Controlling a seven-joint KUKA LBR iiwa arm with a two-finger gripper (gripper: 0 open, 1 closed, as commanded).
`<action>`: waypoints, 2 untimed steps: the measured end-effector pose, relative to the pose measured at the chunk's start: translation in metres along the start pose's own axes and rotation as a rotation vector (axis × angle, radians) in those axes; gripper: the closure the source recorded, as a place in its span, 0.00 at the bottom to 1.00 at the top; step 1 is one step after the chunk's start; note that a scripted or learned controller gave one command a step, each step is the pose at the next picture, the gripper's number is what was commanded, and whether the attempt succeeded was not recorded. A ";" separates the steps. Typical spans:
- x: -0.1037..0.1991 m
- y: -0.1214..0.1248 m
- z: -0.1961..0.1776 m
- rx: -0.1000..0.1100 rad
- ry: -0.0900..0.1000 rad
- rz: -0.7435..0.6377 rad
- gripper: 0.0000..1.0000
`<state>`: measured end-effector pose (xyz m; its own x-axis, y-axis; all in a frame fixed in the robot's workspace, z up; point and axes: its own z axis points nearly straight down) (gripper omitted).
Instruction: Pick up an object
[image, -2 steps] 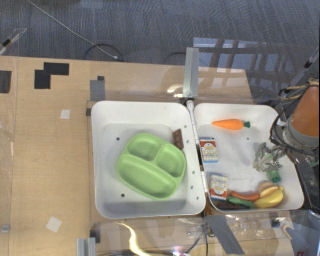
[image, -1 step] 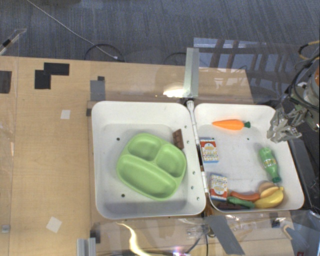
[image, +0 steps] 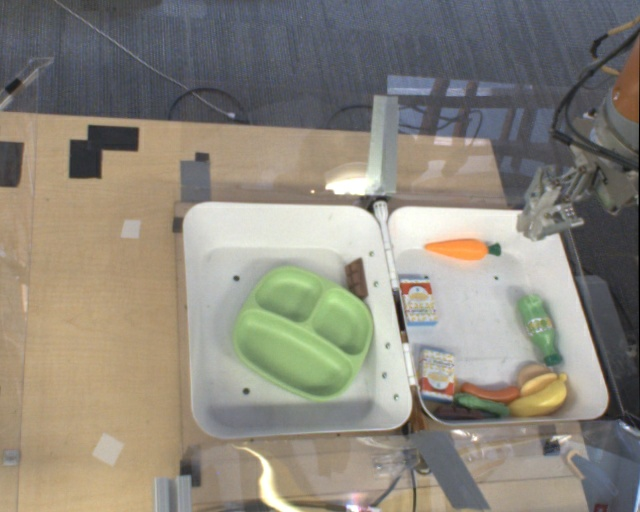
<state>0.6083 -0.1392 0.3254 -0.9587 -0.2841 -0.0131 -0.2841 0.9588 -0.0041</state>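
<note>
My gripper hangs over the far right corner of the right bin, with nothing between its fingers. An orange carrot lies just left of it near the bin's back wall. A green bottle lies along the right side. Two small cartons sit near the bin's left wall: one in the middle and one at the front. A yellow banana, a red pepper and a dark item crowd the front right corner.
The left bin holds a green divided plate and a small brown block by the dividing wall. A metal post stands behind the bins. Cables hang at the upper right.
</note>
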 end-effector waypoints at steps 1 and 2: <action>-0.070 0.059 -0.046 -0.002 -0.001 0.142 1.00; -0.101 0.121 -0.042 -0.004 0.001 0.208 1.00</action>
<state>0.6700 0.0052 0.3678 -0.9967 -0.0801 -0.0121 -0.0801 0.9968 0.0025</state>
